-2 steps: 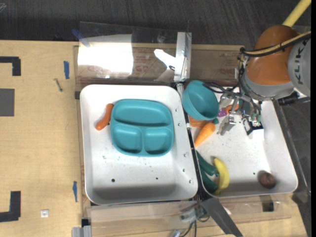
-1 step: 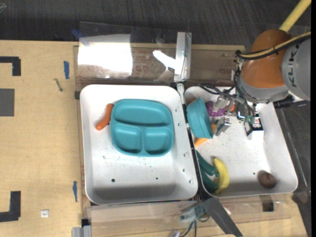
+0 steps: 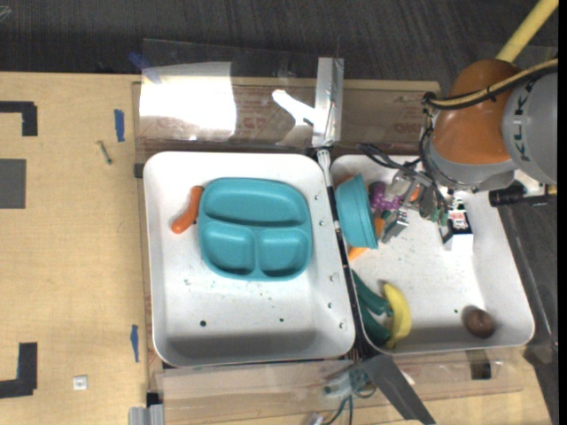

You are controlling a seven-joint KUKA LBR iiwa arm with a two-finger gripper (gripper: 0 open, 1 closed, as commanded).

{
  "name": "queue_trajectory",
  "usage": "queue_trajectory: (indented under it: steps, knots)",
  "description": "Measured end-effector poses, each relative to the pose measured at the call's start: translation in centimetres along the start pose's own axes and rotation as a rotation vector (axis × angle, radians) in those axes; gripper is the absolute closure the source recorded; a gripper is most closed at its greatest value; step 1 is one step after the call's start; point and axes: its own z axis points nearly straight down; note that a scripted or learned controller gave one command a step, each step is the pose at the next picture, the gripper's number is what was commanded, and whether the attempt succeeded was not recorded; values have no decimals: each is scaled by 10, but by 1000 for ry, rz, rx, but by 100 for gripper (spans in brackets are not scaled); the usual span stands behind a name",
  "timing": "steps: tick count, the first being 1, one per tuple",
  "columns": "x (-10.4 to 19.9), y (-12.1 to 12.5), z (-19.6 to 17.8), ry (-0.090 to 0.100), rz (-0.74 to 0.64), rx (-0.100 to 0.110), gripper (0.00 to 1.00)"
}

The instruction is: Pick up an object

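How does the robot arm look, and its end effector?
The arm is grey with a rounded orange band above the wrist. Thin dark cables run beside it. The end effector is small, metallic and dark, with coloured wiring near it.

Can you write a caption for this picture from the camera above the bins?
Robot gripper hovers by a purple toy and teal bowl in the right bin.

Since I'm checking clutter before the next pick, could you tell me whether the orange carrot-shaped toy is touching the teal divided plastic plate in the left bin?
Touching: the camera view shows the orange carrot-shaped toy lying against the teal divided plastic plate's left rim, no gap visible.
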Motion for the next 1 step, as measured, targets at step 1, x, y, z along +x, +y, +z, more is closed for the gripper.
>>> queue_trajectory:
  steps: [1]
  knots:
    - [4,1,1,6,219,4,0]
